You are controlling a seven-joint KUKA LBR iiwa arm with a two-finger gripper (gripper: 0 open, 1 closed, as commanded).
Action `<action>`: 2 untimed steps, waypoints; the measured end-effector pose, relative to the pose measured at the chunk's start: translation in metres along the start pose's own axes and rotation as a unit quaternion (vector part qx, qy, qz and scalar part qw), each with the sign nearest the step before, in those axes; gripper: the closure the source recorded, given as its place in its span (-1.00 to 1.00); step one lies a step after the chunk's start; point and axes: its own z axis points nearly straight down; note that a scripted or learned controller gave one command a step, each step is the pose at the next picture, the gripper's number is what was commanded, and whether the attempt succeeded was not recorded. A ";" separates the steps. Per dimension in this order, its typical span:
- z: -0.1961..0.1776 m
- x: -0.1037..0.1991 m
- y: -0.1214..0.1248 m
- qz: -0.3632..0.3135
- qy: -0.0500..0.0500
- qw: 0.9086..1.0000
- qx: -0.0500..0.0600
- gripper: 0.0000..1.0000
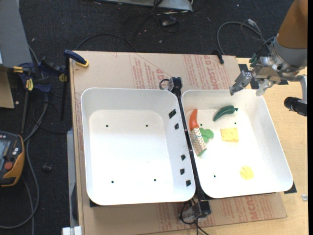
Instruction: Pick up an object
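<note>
Five small things are lying in the right bin [274,131], and my hand [249,84] is hanging over its far rim.

Looking down from the camera view, I am holding my hand spread and empty, fingers parted above the rim, touching nothing. Nearest below it, the green pepper [224,112] is lying near the far wall; I am judging it light, smooth and a little slippery, best pinched across its thick middle. Beside the divider, the orange carrot [193,117], a green leafy piece [207,134] and a checkered piece [198,143] are crowding together. The yellow sponge block [230,134] is looking soft, and a yellow lump [246,172] is sitting apart.
</note>
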 end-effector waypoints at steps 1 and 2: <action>0.120 -0.045 -0.074 0.003 0.001 1.000 0.005 -1.00; 0.173 0.010 0.015 -0.002 0.000 1.000 0.003 -1.00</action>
